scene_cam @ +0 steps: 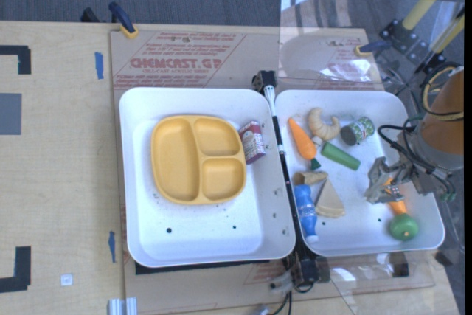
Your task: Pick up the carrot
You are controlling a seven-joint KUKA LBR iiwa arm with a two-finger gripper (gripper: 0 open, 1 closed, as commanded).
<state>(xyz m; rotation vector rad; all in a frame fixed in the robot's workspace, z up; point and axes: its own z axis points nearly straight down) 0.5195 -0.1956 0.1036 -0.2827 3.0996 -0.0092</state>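
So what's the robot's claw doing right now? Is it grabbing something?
Gripper: low over the right bin, near a small orange piece; whether it grips anything cannot be told. The carrot lies apart, untouched.

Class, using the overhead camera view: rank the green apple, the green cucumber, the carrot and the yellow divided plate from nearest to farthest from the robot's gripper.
1. green apple: just below the gripper, in the right bin's lower right corner.
2. green cucumber: to the gripper's left, mid-bin.
3. carrot: farther left, near the divider between the bins.
4. yellow divided plate: in the left bin, farthest.
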